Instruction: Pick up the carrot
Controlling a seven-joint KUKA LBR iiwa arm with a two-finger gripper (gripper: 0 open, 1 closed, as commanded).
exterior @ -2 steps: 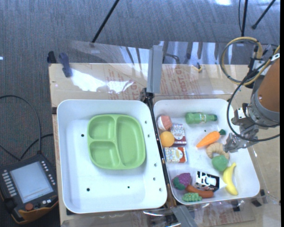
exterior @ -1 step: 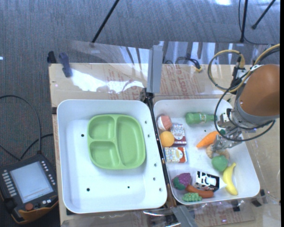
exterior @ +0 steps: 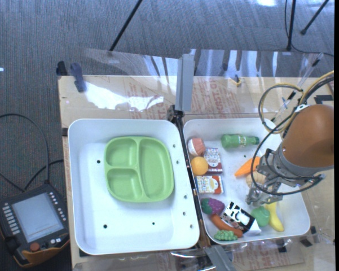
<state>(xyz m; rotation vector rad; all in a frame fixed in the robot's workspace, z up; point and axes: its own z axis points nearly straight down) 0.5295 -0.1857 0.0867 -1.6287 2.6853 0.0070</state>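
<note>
A green plate is sitting in the left bin. The carrot is lying near the right bin's middle. The gripper is hanging just beside it; I cannot tell if it is open.

Carrot crowded by hand, open bin floor leftward

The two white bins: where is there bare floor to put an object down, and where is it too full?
The left bin has bare floor all around the green divided plate, widest along its front. The right bin is crowded: the green bottle, the orange, the carrot and the tool leave one small patch between them.
</note>
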